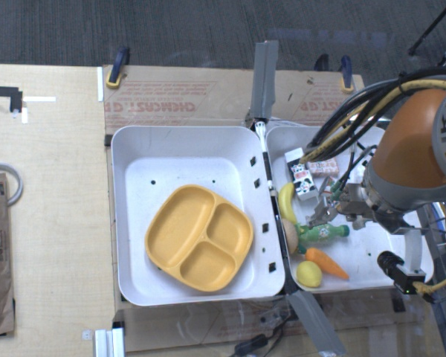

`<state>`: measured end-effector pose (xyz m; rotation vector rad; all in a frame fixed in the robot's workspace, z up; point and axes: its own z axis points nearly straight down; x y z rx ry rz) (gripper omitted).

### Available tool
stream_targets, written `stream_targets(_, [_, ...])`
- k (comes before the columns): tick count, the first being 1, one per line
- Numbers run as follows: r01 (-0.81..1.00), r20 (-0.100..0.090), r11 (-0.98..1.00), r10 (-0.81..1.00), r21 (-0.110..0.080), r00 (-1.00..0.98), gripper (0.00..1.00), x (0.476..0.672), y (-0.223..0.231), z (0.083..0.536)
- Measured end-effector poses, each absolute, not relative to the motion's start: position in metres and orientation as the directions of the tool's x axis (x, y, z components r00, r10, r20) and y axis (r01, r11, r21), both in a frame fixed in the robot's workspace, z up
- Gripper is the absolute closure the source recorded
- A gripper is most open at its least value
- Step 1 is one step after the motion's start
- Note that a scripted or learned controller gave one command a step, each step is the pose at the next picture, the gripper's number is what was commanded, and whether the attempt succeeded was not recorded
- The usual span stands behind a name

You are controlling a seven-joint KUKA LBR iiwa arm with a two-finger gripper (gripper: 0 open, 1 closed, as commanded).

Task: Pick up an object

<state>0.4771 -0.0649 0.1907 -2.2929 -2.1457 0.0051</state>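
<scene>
A small green bottle [323, 232] is lying on its side in the right bin [372, 270], close to the middle of that bin. It is looking smooth and shiny, with a pale band around its middle. The tool [328, 208] is hanging just above the bottle's upper side — I cannot tell if it is gripping anything or not, because its tip is mixing with the grey metal parts around it.

Other toy foods are crowding near the bottle. A curved yellow banana [285, 202] is lying along the bin's left wall. An orange carrot [327, 263] is pointing toward the bin's front right, just under the bottle. A round yellow lemon [308, 274] is sitting in the front left corner. A small black-and-white carton [303, 181] is resting near the back, beside a pinkish packet [323, 167].

The big arm [410, 151] — grey with a fat orange part — is reaching in over the bin's right side, with black cables curling above it.

In the left bin [134, 199], a yellow plastic tray [199, 237] with three rounded sections is lying flat near the front.
</scene>
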Motion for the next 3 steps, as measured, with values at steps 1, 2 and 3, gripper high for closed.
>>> stream_targets(1, [0.997,-0.002,-0.082,0.997,-0.003,0.082,0.0,0.491,-0.051,0.208])
stream_targets(2, [0.997,-0.001,0.074,0.997,-0.003,-0.074,0.0,0.476,-0.106,0.11])
stream_targets(3, [1.0,-0.001,0.014,1.0,-0.002,-0.014,0.0,0.477,-0.173,0.15])
